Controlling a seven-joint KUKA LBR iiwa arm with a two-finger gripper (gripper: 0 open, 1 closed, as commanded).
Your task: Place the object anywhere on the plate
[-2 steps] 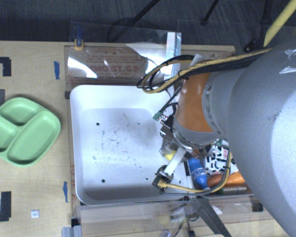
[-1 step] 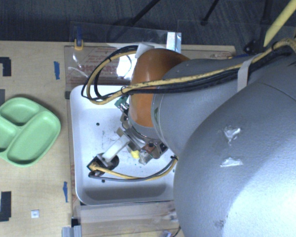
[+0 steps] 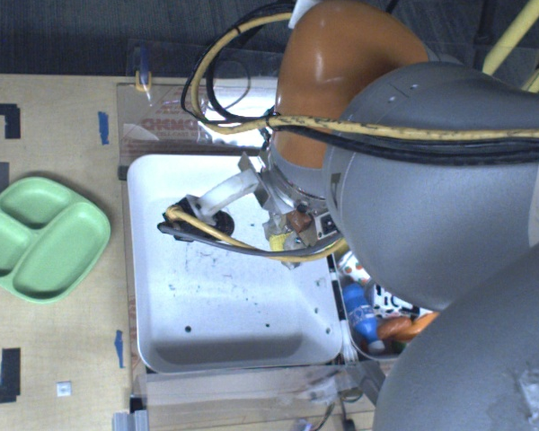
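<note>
The plate (image 3: 61, 251) sits on the desk (image 3: 72, 106) well left of the claw (image 3: 286, 233), past the bin (image 3: 207, 299) wall, so the claw, spread or pinching I cannot tell, should lift high first, the small yellow object (image 3: 278, 238) seemingly at its tip.

The table (image 3: 63, 348) is a pale wood-toned surface carrying a green three-compartment plate (image 3: 43, 238) at the left, resting flat and well apart from the white bin (image 3: 251, 330) at the centre. Just to the right of the white bin, touching or nearly touching it, is the near corner of a second bin (image 3: 364, 353). Markings on the table surface comprise black angle marks at the far left (image 3: 9, 119) and near left (image 3: 7, 375), short blue tape strips (image 3: 103, 127) beside the white bin's left wall, and a small white square (image 3: 64, 388) at the near left.
</note>
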